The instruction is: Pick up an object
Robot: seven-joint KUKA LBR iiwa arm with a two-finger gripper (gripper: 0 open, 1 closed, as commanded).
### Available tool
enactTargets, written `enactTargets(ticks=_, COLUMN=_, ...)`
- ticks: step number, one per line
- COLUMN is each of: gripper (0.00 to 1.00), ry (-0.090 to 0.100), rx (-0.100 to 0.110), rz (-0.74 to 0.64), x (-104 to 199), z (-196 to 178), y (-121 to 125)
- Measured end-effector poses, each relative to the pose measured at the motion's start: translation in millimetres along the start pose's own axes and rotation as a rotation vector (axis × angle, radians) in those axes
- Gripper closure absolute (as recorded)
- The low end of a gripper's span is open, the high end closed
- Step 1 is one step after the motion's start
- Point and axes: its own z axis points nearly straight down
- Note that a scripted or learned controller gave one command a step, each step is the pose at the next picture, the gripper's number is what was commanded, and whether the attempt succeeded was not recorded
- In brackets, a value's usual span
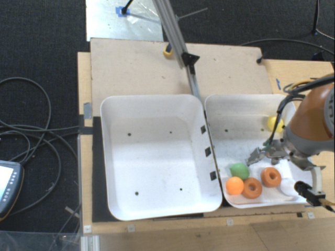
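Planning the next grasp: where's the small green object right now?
The green object lies in the right-hand white bin, near its front, just above the orange ball and left of the two orange rings.

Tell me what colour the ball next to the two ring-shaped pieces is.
Orange. The ball sits left of the rings in the right bin, clear in the camera view.

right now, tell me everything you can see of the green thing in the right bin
The green object is a small rounded lump, matte, perhaps soft foam or plastic, resting on the floor of the right bin near its front. Its lower edge touches or nearly touches the orange ball just in front of it, and an orange ring lies close to its front right. The gripper sits just behind and to its right, apart from it. Finer surface detail is too small to tell.
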Motion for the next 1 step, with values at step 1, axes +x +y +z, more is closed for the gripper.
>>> enactTargets(ticks=1, gripper=1.00, ry=-0.001, rx=-0.004, rz=0.000, x=-0.7, z=-11.9, y=1.1)
